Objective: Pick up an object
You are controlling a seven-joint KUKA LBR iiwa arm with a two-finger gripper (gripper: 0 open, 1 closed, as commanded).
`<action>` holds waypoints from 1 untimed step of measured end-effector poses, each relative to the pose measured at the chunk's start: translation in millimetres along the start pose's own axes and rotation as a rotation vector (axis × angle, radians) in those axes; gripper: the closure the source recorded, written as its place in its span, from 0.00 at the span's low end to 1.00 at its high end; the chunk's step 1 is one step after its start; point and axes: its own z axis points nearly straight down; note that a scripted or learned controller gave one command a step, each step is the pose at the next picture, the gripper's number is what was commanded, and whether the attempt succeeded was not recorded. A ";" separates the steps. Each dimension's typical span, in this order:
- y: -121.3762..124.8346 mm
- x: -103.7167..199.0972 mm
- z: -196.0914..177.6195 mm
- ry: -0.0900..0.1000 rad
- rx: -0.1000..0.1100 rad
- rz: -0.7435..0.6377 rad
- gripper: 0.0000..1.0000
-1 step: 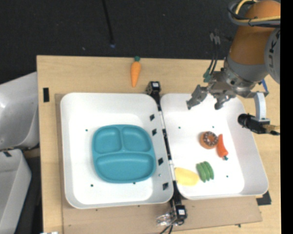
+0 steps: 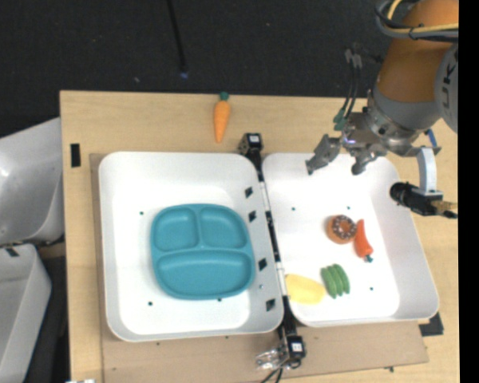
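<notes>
Objects for picking lie in the right bin (image 2: 399,294), grouped toward its near half: a brown doughnut-like piece (image 2: 342,228) touching a red-orange chili-shaped piece (image 2: 363,241) on its right, and nearer the front a green ridged piece (image 2: 334,280) just beside a yellow piece (image 2: 305,289) that sits against the divider. In the camera view, the gripper (image 2: 340,159) hangs over the far edge of that same bin, its two fingers spread apart with nothing between them, well apart from the cluster. The left bin (image 2: 120,294) holds a teal divided plate (image 2: 201,250) at its middle, and a toy carrot (image 2: 221,117) lies on the bare wooden bench (image 2: 144,118) beyond both bins.

By my reading the task is at the approach step: no item is chosen or touched yet. The next move calls for carrying the released hand toward the near half of the bin, centring over one piece, and descending. The doughnut and chili touch, so a grasp there risks nudging both; the green piece may offer a cleaner hold, though it too has a close neighbour.
</notes>
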 end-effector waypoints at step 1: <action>-3.4 -11.2 50.6 -0.002 0.005 0.001 0.00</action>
